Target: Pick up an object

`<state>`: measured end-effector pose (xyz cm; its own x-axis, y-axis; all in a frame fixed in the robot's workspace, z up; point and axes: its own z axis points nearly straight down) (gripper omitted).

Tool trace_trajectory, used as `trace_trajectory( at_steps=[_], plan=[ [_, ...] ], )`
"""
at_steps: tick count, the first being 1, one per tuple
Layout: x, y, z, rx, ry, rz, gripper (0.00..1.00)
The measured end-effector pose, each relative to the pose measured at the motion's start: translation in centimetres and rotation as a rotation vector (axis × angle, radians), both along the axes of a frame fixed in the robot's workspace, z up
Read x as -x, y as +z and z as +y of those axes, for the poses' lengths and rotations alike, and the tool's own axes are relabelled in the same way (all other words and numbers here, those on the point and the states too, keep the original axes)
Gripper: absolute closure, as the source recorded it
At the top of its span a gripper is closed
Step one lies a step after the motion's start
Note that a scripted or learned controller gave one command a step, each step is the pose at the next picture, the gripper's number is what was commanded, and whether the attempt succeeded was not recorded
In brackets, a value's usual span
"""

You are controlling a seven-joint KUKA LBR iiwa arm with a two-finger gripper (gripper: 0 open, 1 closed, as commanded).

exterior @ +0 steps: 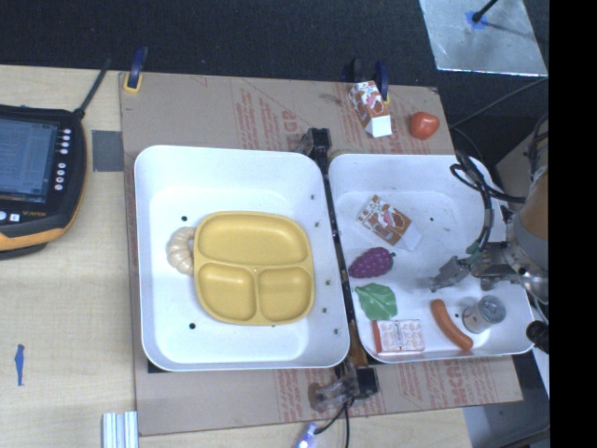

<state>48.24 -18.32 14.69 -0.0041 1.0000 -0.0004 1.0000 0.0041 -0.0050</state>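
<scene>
Camera view cuts off the arm; hand (454, 273) outline is blurry.

A: The arm (532, 222) is mostly chopped off by the right edge, you only get a sliver of it over the right bin (438, 171). The hand (457, 273) is a dark, blurry clump, so honestly can't tell how its fingers sit.

B: Same. Also the beige thing (179, 248) in the left bin (159, 171) is half tucked behind the yellow tray (252, 267), no idea what it is. The pendant (33, 175) on the desk (56, 343) is cut by the left edge, and the print on the little carton (370, 107) up top is too small to read.
</scene>
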Motion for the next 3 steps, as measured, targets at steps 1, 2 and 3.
trace_trajectory(
  at_steps=[1, 2, 3],
  plan=[
    [0.7, -5.6, 5.1, -0.001, 0.003, 0.000, 0.00],
    [0.7, -4.6, 5.0, -0.001, 0.007, 0.001, 1.00],
    [-1.5, 1.8, 4.3, -0.001, -0.001, -0.003, 1.00]
  ],
)
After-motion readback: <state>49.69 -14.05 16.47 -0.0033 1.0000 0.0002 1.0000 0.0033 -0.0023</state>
